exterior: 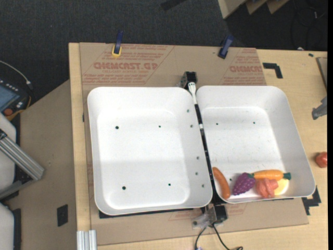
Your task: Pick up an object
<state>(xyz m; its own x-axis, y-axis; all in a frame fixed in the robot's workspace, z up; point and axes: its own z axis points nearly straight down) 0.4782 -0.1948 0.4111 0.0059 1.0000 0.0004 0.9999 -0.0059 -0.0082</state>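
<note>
Two bins side by side on the bench [78, 139]. Right bin [291, 119]: along the near wall, left to right, sausage [221, 183], grapes [243, 184], then carrot [271, 175] lying behind another toy [265, 188]. Left bin [99, 139] adjoins it.

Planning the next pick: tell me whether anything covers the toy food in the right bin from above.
Nothing visible does. The purple grapes, carrot and sausage lie uncovered, bunched against the right bin's near wall, crowding each other.

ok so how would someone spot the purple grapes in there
Look at the right bin, then down to its near edge, where a few toy foods cluster. The purple grapes sit between a sausage-like piece and the carrot, the only purple, knobbly item.
</note>
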